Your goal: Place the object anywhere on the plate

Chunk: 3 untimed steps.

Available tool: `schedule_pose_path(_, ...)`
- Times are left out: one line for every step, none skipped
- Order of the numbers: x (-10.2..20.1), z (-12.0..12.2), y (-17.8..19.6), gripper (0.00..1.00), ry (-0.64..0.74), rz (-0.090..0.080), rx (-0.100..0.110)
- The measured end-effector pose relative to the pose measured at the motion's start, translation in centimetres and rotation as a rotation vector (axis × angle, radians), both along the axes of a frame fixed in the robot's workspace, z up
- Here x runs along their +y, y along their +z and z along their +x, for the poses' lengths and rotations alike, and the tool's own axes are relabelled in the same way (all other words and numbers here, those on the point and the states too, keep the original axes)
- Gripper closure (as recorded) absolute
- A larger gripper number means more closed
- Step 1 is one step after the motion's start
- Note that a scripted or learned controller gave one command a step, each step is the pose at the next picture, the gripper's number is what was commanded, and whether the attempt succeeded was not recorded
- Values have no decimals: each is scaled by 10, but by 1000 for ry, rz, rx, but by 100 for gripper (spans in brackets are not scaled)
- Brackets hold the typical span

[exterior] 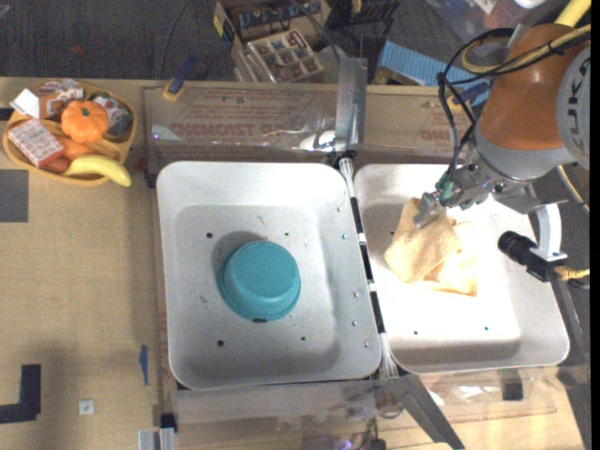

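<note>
Cluttered workshop floor behind a wooden bench [75, 279], boxes and cables on the far side, a small bowl of toy fruit [67, 137] at far left. Two shallow white bins side by side on the bench. Left bin [187, 204] has a teal round dish [261, 280] lying near its middle, looks like it's upside down or dome-shaped, this reads as the plate for the task. Right bin [534, 336] holds a crumpled tan cloth [427, 251], lying toward the bin's far-left part, one paler flap spread to the right

Arm comes in from the right, orange band up top, gripper [441, 200] down at the far edge of the cloth, touching or just above it. Can't tell if it is open or clamped, the tip is too small and dark against the fabric, and can't confirm any cloth is pinched

Step in hand, by my read: the grasp on the cloth, pick phase, nothing moved to the plate yet. Cloth and dish are well apart, in separate bins with the rims between them

Next move needs: a firm pinch on a fold, a lift high enough to clear both rims, carry left, release over the teal dish. Risk: limp fabric slips out or drapes off the domed dish
</note>
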<state>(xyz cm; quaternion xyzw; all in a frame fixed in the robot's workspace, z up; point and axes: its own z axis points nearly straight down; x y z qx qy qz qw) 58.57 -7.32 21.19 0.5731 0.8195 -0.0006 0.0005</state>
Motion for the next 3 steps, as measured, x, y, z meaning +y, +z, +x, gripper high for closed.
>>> schedule_pose_path(0, 1, 11, 100, 1, 0, 0)
schedule_pose_path(37, -25, 6, 100, 400, 2, 2)
schedule_pose_path(81, -42, -3, 100, 797, 3, 1)
